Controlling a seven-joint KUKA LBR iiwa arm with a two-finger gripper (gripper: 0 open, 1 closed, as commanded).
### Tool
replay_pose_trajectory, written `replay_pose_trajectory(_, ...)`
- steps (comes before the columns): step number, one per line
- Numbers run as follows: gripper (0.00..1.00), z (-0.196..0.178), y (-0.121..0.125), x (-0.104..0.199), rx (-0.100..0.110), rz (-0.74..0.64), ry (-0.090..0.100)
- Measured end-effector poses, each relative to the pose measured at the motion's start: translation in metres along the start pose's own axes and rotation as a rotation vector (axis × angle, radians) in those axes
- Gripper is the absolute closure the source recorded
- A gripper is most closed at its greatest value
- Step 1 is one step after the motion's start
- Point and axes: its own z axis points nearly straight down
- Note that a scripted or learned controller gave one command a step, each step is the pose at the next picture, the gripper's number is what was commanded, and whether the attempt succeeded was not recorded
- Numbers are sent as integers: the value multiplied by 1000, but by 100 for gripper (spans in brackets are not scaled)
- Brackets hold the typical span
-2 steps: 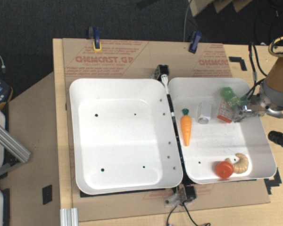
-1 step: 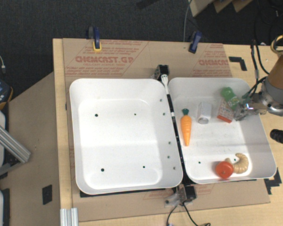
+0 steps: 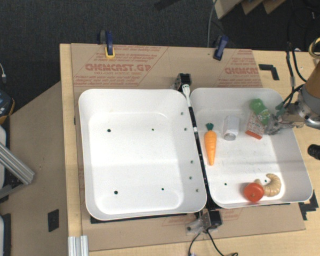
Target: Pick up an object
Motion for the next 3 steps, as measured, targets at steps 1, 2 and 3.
replay_pose_trajectory(1,100,-10,1,0,-3,0,-1)
replay_pose_trajectory(2,100,-20,1,-1,-6,0,-3)
replay_pose_trajectory(3,100,55,-17,34,16,-1,7)
